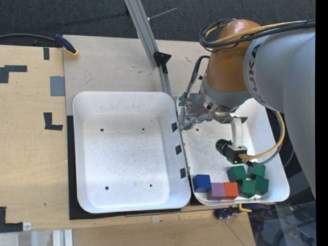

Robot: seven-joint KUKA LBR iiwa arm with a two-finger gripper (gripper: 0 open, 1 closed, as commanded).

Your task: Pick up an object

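Small coloured blocks sit bunched at the near end of the right shallow white plastic bin (271, 132): a blue cube (202, 182) at the left of the group, a pale purple cube (218, 190) just beside it, an orange cube (231, 189) touching the purple one, then several dark green blocks (249, 180) piled together at the right, close to the bin's near-right corner. The blocks lie on the bin floor, apart from the arm.

Grey KUKA arm w/ orange band (233, 50) comes in from the right and hangs over the far-left part of the right bin. Two-finger gripper (187, 118) is low at that bin's left wall, right by the rim shared w/ the left shallow white plastic bin (82, 137). It sits well apart from the blocks. Can't tell gripper state; tip is small and dark against the rim. No block is seen at the tip.

Black cylindrical wrist part (228, 150) w/ a small green light hangs below the arm, just above the green blocks. Yellow cable (271, 147) loops from it toward the arm's right side.

Left bin shows only a few dark specks on its floor. Both bins rest on a light wooden bench (31, 152); a grey metal pole (146, 29) slants across the far side.
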